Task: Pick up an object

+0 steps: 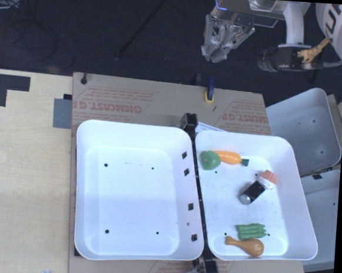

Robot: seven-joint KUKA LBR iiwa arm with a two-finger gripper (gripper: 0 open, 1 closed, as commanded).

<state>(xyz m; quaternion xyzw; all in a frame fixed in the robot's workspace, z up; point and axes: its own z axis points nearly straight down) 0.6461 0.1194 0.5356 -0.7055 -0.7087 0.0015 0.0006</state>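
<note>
The gripper (216,53) is seen high at the far edge of the scene, hanging over the dark floor beyond the bench, well apart from both bins; its fingers are blurred against that dark ground, so whether they are apart or together cannot be told, and nothing is made out between them. The arm behind it is cut off by the top and right edges. The objects are all found in the right bin (301,172): a green ball (210,160) at the far left corner, touched or nearly touched by an orange carrot-like piece (228,157) just to its right; a dark cylinder (252,192) lying tilted near the middle, with a small orange-and-white item (268,178) just beside its far end, too small to be identified. Near the front, a green ridged piece (251,231) is seen lying just beyond a tan drumstick-shaped piece (246,245). The left bin (81,173) sits alongside, the two rims meeting at a black clip strip (192,187).
</note>
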